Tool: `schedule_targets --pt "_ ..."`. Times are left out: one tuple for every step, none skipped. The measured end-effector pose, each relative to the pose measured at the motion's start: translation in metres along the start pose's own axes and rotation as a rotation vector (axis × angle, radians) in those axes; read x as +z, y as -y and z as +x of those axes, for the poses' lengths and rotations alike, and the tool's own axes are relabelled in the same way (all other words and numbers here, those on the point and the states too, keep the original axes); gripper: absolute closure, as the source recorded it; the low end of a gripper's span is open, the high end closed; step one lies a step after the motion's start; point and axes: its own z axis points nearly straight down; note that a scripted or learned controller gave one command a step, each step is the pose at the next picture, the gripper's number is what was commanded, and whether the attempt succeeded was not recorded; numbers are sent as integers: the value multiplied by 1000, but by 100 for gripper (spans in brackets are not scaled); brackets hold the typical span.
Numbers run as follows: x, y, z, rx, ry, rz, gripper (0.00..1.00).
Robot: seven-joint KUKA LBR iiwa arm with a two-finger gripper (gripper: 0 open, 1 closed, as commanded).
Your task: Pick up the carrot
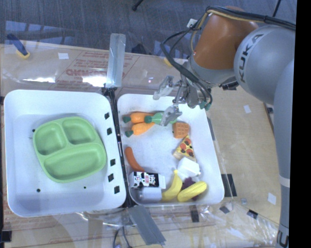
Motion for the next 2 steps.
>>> schedule_targets --pt "109 -22 14 52 10 0 0" --pt "101 -25 15 44 6 0 100"
